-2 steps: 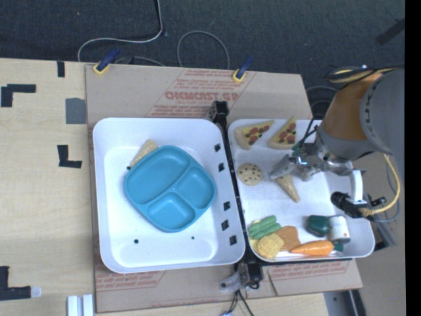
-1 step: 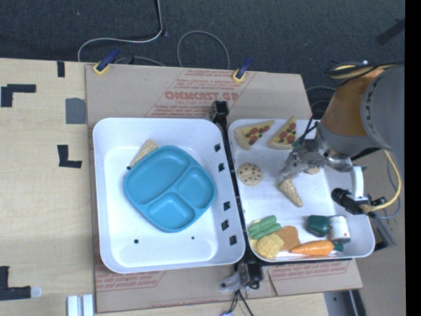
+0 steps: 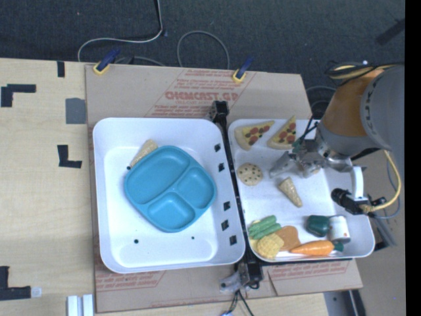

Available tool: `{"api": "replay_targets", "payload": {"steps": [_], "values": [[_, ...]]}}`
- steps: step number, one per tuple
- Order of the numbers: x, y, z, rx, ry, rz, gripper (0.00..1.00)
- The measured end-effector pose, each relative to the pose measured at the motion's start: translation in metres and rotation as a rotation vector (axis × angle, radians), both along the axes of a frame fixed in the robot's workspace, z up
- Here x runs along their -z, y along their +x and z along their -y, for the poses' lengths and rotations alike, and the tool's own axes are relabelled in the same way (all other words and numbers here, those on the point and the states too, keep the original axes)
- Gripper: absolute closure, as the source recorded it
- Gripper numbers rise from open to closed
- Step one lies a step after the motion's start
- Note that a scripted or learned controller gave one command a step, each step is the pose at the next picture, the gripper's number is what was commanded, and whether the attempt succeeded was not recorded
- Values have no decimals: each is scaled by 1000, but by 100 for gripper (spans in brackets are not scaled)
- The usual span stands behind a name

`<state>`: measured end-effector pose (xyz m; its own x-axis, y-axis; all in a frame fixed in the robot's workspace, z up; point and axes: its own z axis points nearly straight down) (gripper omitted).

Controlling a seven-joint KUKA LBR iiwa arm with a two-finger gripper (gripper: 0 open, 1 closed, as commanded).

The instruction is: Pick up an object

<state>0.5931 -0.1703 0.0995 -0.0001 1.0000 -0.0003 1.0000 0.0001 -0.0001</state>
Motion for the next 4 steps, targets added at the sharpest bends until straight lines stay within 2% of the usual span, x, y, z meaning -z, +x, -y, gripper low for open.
{"api": "replay_targets", "payload": {"steps": [1,2,3,4], "values": [[12,-24,-30,-1,-6,9,0],[2,-23,-29,1,-6,10,100],[2,-23,-29,0,-6,9,0],[10,-112,-44,2,1,-3,0]]}}
